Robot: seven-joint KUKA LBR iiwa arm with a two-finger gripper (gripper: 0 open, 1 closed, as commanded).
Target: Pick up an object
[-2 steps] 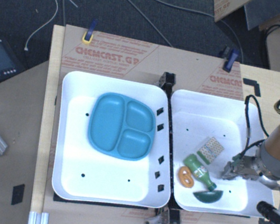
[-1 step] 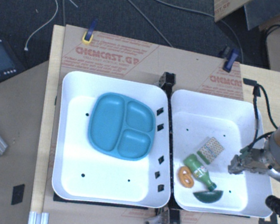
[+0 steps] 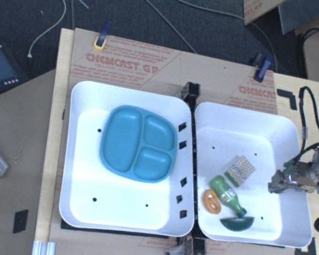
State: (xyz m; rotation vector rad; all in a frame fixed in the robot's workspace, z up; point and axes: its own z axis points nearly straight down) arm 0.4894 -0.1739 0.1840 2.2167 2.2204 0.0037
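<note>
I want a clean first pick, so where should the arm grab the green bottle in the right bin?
Probably the green bottle at mid-body, coming straight down with the fingers across its width. It lies flat on a diagonal, and the pretzel and dark green piece crowd its lower end, so mid-body looks freest. The end effector sits to its right.

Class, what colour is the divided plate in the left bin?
The plate is light blue, seen clearly in the camera view.

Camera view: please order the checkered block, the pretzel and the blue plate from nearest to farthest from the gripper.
From the gripper at the right bin's edge:
1. Checkered block, right bin, middle.
2. Pretzel, right bin, lower left.
3. Blue plate, left bin.
</note>
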